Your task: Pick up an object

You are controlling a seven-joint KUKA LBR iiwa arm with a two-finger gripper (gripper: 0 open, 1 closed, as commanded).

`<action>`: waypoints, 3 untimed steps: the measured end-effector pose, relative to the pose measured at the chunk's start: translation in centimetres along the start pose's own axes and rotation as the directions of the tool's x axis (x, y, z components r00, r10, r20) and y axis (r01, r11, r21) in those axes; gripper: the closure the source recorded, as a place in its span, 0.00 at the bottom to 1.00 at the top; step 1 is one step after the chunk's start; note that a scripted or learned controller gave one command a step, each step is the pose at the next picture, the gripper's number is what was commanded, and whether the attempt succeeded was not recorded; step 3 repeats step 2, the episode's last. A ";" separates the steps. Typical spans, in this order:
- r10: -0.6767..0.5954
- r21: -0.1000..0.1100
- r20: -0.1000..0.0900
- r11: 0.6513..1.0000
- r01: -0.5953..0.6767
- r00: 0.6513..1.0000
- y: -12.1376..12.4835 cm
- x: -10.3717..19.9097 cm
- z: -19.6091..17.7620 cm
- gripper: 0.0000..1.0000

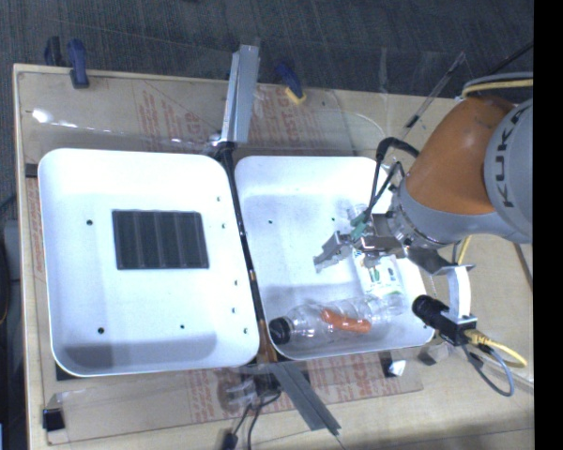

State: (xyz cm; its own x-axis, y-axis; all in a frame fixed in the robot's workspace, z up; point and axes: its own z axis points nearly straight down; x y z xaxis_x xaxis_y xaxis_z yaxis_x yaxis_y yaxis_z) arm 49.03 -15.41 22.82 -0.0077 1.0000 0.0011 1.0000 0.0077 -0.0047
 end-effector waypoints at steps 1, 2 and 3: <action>0.073 -0.001 0.001 0.997 -0.073 0.997 4.7 -0.4 4.0 0.00; 0.004 -0.002 0.001 1.000 -0.004 1.000 5.6 -5.2 2.2 0.00; 0.004 -0.002 0.001 1.000 -0.004 1.000 5.6 -5.2 2.2 0.00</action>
